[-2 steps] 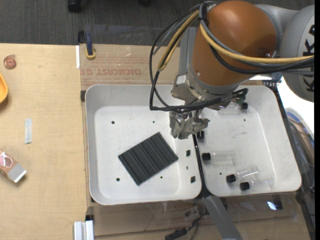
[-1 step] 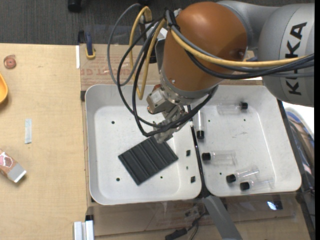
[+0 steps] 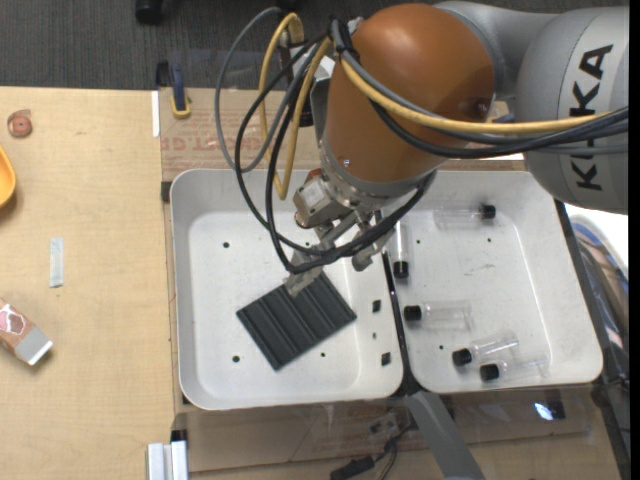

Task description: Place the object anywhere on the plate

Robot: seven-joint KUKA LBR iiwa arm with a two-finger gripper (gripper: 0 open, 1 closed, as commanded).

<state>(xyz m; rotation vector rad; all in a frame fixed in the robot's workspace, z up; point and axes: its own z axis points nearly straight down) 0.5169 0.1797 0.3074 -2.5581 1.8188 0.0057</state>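
Observation:
A dark ridged plate (image 3: 296,324) lies flat and turned at an angle in the left white bin (image 3: 200,268). My gripper (image 3: 330,270) hangs under the big orange wrist band, just above the plate's upper right edge, close to the wall between the bins. Cables and the wrist hide much of it. Several clear vials with black caps lie in the right bin (image 3: 560,298): one vial (image 3: 400,256) against the dividing wall beside the gripper, another (image 3: 462,214) at the back, one more (image 3: 440,315) in the middle, others (image 3: 490,351) near the front.
The bins' raised walls meet in a ridge (image 3: 398,338) down the middle. Left of the bins the wooden bench (image 3: 90,188) holds an orange item (image 3: 4,183), a small grey strip (image 3: 56,263) and a wrapped block (image 3: 22,334). A blue clamp (image 3: 178,93) stands behind the left bin.

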